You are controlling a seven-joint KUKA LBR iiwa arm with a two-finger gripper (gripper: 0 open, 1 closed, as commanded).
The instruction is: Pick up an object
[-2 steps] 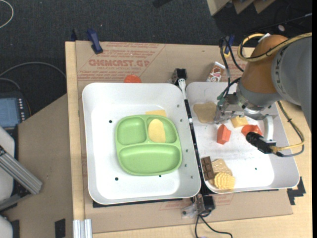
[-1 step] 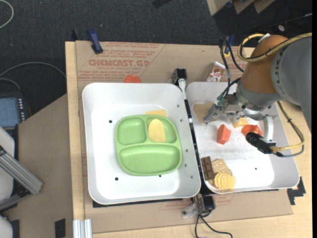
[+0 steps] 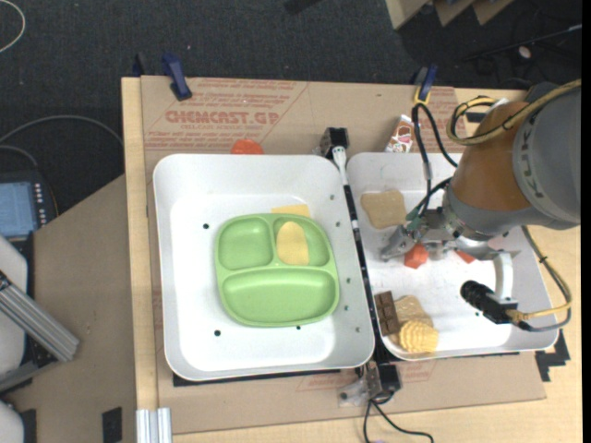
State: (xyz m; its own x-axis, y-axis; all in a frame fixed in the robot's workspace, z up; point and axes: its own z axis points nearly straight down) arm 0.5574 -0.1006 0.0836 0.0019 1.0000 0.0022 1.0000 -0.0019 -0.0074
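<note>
The grey arm with its orange band is bent down over the right white bin (image 3: pixel 545 340), its gripper (image 3: pixel 409 240) lowered beside a small red block (image 3: pixel 416 257). Whether the fingers are wide or narrow cannot be told. A tan spongy square (image 3: pixel 383 208) lies nearby.

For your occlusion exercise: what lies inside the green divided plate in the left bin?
The green plate holds one pale yellow piece in its upper right compartment. The other two compartments show bare green. Whatever lies under the plate is covered.
</note>
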